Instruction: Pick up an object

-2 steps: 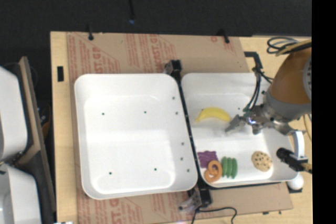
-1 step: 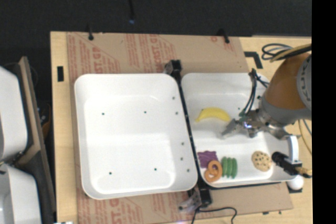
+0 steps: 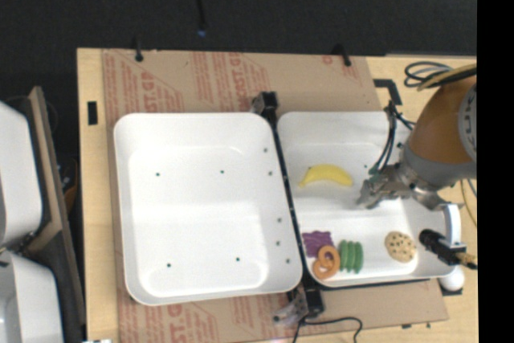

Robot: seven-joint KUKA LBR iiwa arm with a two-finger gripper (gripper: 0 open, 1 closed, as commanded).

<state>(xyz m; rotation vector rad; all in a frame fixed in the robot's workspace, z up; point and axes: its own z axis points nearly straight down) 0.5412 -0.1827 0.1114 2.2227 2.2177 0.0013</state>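
In the right bin (image 3: pixel 337 128) lie a yellow banana (image 3: pixel 326 175), a purple piece (image 3: pixel 317 240), an orange ring (image 3: pixel 327 262), a green ridged piece (image 3: pixel 351 255) and a tan cookie (image 3: pixel 399 246). My gripper (image 3: pixel 372 195) hangs over the right part of this bin, just right of the banana and apart from it. Nothing shows between its fingers. The arm's orange band (image 3: pixel 438 128) rises above it at the right edge.
The left bin (image 3: pixel 193 205) sits beside the right one on a cardboard sheet (image 3: pixel 201 80). A black clamp (image 3: pixel 264 103) stands at the far end of the seam between the bins. Cables (image 3: pixel 422 74) loop at the back right.
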